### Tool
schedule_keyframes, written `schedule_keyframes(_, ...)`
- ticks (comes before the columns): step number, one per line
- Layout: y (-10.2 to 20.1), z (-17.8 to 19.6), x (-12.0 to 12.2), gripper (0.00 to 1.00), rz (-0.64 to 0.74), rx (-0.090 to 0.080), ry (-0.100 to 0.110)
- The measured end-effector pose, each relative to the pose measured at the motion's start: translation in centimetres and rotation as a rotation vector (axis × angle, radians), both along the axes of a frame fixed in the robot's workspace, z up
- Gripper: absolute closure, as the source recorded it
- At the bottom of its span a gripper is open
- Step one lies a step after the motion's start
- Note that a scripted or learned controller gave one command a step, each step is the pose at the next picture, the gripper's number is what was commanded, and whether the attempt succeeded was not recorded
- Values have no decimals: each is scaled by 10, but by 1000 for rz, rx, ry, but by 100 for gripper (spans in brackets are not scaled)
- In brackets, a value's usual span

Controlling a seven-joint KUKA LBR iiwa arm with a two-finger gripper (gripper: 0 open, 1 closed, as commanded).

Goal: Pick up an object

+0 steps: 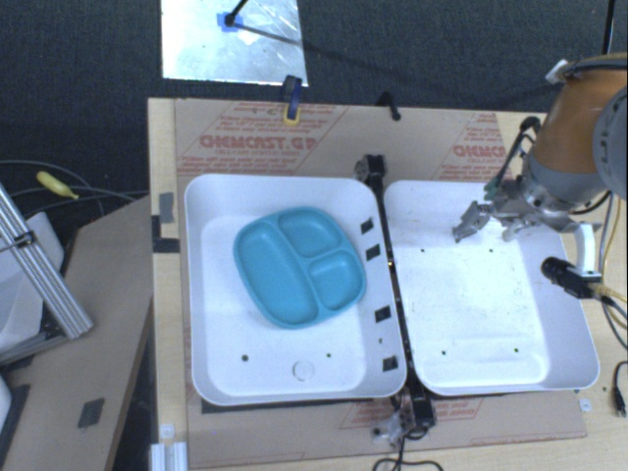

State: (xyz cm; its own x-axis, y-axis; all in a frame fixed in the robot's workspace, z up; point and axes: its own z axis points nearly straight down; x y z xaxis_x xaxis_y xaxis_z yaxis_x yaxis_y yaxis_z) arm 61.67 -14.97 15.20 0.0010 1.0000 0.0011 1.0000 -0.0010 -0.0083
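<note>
Dark carpeted floor is surrounding a brown cardboard-covered worktop (294, 135) printed with red lettering. Two shallow white plastic bins are sitting on it side by side, meeting along a black seam fitted with small black clips.

Left white bin (211, 361): a light blue, three-compartment plastic plate (297, 266) is lying flat near its middle, turned at a slant, well apart from all four walls. A small round mark is showing on the bin floor near the front wall.

Right white bin (491, 361): bare floor dotted with small dark holes.

The grey arm with the orange band (579, 126) is reaching in from the right, over the far right corner of the right bin. Its metal two-finger pincer (488, 221) is hanging above that bin's back portion, fingers spread apart, nothing between them. The seam and the left bin's right wall are lying between pincer and plate.

Around: a shiny silver sheet (234, 27) is lying beyond the worktop, a yellow-and-blue clamp (291, 101) is sitting at its back edge, and aluminium rails (34, 283) are leaning at far left.
</note>
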Motion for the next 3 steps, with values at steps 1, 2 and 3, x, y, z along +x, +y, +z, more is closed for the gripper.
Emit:
schedule_keyframes(1, 12, -70, -50, 0, 2, 0, -7)
schedule_keyframes(2, 11, -56, -47, 100, 2, -2, -13)
schedule_keyframes(3, 72, 38, -85, 100, 9, 1, -17)
